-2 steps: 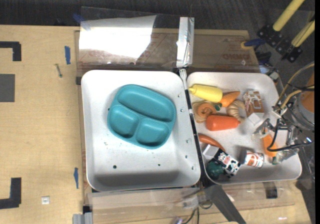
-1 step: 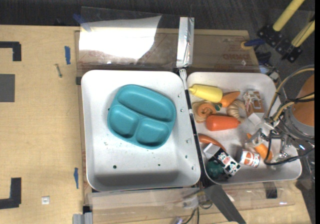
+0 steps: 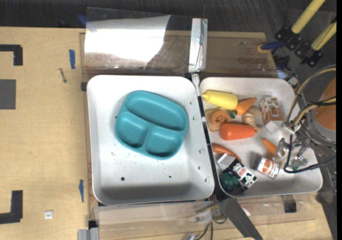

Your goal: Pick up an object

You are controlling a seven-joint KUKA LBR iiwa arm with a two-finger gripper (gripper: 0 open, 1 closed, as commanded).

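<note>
The right bin [image 3: 307,183] holds several toy foods: a yellow bottle [image 3: 219,98], a tan ring-shaped pastry [image 3: 216,119], a fat orange carrot [image 3: 238,131], a red pepper [image 3: 224,151], a black-and-white spotted piece [image 3: 241,174], a dark green piece [image 3: 230,182], a small printed carton [image 3: 270,107] and a red-and-white can [image 3: 267,168]. My gripper [image 3: 288,145] hangs low over the right side of this bin, just above the can and beside a small orange piece [image 3: 269,145]. Cables and metal parts crowd the gripper.
The left bin [image 3: 101,126] carries a teal divided plate [image 3: 151,123]. A clear plastic sheet [image 3: 128,44] and a taped strip [image 3: 197,46] lie behind the bins. Yellow poles [image 3: 318,1] stand at the back right. The wooden bench [image 3: 37,126] stretches to the left.
</note>
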